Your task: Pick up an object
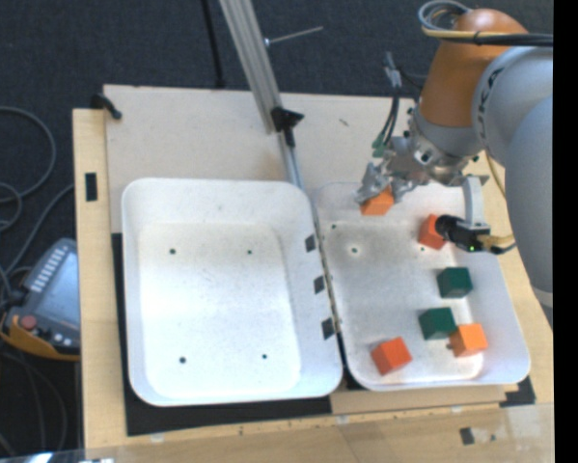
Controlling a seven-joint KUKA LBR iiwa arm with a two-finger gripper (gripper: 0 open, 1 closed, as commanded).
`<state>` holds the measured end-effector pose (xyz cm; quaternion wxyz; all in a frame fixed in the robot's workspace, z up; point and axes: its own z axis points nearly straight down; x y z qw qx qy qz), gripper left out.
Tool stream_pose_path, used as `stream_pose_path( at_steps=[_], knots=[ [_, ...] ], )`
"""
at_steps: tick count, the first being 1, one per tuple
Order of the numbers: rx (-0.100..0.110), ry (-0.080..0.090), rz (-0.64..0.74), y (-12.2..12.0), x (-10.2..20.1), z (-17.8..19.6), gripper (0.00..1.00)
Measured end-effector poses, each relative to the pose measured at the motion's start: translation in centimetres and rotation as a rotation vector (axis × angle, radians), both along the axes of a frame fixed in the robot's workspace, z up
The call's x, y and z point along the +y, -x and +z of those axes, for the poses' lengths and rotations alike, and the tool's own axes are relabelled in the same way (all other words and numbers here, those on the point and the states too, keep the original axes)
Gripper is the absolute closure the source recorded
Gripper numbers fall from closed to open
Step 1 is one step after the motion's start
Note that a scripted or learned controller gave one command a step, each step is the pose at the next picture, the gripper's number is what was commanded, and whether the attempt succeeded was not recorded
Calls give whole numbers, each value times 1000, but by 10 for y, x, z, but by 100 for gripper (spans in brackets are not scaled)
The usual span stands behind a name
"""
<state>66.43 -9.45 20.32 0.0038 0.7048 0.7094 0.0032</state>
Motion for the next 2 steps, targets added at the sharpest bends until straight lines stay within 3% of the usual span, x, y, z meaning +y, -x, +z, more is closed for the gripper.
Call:
stream_pose_path(
  at_steps=[1, 2],
  knots=[
    [11, 0, -3, 21, 12, -7, 100],
    [8, -3, 2, 0, 76, 2, 100]
  ],
)
